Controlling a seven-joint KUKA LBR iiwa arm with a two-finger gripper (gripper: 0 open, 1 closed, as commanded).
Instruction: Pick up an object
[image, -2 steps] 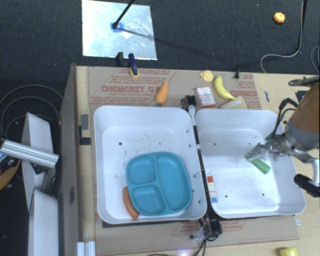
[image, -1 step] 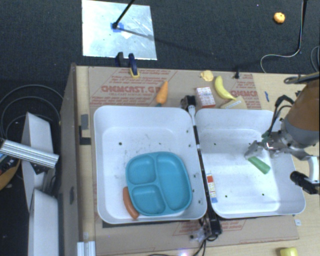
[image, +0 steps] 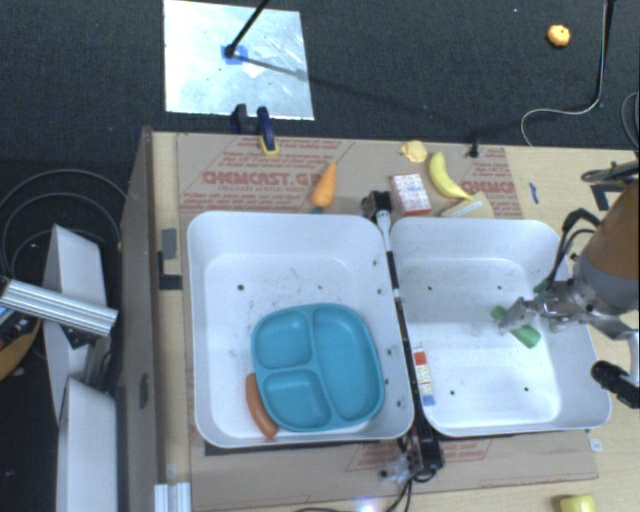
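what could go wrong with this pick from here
The hand sits at the small green object in the right white bin, but the grasp is hard to confirm, so it may lift without it. The object lies near the bin's right wall, so it could get pushed against the wall instead.

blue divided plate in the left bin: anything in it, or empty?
Empty. All three compartments of the blue divided plate show bare blue. The orange sausage-shaped item lies on the left bin floor at the plate's lower left edge, outside it.

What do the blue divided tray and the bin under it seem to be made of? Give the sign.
Blue divided tray: probably moulded plastic, with even colour, rounded compartments and a soft sheen.
Left bin: likely thin plastic too, white and smooth with rounded corners, its floor scuffed.
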